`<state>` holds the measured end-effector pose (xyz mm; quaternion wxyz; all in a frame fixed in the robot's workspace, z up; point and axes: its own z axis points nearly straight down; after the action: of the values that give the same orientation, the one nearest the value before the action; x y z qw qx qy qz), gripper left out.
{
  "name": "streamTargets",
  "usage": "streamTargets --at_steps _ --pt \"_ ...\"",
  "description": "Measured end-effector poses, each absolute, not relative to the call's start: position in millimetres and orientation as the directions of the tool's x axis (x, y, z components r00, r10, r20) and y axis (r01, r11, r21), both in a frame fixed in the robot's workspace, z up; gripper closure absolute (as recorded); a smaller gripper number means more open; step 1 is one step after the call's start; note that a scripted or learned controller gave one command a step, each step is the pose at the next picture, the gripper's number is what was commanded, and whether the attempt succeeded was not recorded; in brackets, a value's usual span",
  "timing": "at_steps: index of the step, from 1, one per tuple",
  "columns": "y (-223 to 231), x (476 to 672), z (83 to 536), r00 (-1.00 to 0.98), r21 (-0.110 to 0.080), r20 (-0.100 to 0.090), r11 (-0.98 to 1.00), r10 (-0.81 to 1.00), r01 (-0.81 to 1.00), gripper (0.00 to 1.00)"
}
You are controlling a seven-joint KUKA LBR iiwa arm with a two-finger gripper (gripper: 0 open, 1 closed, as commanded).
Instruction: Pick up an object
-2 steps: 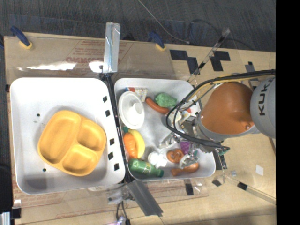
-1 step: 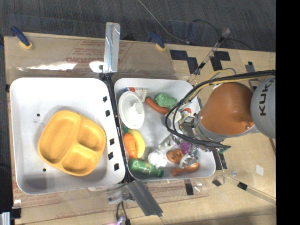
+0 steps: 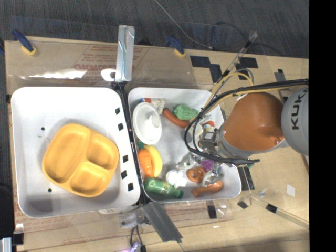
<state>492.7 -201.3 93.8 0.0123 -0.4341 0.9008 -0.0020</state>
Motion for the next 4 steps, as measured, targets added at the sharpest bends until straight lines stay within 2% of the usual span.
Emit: streamTargets --at_steps 1,2,3,4 --pt "-201 488.8 97 -0.567 -0.015 -0.018 0.568 -0.823 -0.823 0.00" --pt "-202 490.0 106 -0.564 -0.026 -0.020 0.564 -0.826 -0.825 1.00" --pt "-117 528.5 154 -0.627 -0.003 -0.004 0.627 -0.779 -0.779 1.00" --pt "-106 581.5 256 -0.706 -0.008 -0.006 0.706 -0.709 -0.709 1.00"
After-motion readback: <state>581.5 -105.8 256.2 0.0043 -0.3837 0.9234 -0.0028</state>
